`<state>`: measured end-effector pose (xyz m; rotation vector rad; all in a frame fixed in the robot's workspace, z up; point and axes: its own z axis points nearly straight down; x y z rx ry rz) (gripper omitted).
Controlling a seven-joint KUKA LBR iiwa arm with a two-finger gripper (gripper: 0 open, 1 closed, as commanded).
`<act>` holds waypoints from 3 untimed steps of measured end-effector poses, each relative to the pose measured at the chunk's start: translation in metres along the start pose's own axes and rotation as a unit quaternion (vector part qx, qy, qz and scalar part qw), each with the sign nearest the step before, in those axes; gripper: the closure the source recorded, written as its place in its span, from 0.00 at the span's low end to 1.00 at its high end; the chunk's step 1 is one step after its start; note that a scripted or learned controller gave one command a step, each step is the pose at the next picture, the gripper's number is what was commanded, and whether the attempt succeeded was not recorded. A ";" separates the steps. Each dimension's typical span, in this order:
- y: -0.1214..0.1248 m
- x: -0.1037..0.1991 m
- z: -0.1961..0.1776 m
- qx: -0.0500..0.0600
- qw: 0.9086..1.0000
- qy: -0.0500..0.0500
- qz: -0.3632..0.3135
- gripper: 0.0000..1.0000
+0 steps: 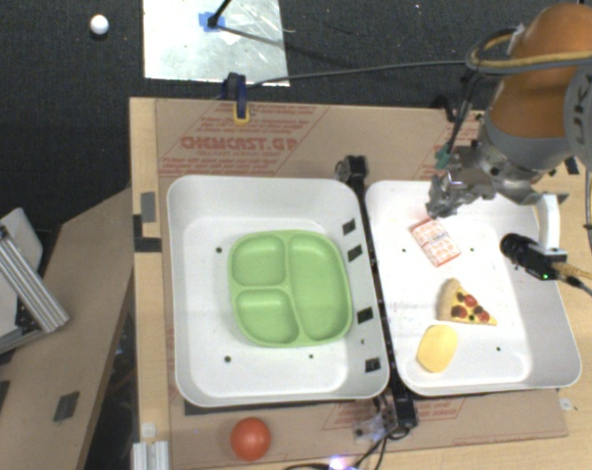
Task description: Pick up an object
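Camera view: tool (444, 202) above card (435, 241), right bin's (560, 355) far edge.
Finger state: cannot tell; flat card may slip away from a grasp.

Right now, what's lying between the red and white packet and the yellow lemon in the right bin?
In the camera view, the toy pizza slice lies between the red and white packet and the yellow lemon, apart from the packet and just above the lemon.

The arm (545, 76) enters from the upper right of the frame, its orange band uppermost and its grey wrist angled down to the left. The claw (444, 202) hangs at centre right, pointing downward.
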<state>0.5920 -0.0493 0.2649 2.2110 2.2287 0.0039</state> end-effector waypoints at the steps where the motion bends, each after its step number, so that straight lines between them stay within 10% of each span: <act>1: 0.022 0.048 0.021 0.000 1.000 0.000 0.000 1.00; 3: 0.057 0.149 0.025 0.000 1.000 0.001 -0.001 1.00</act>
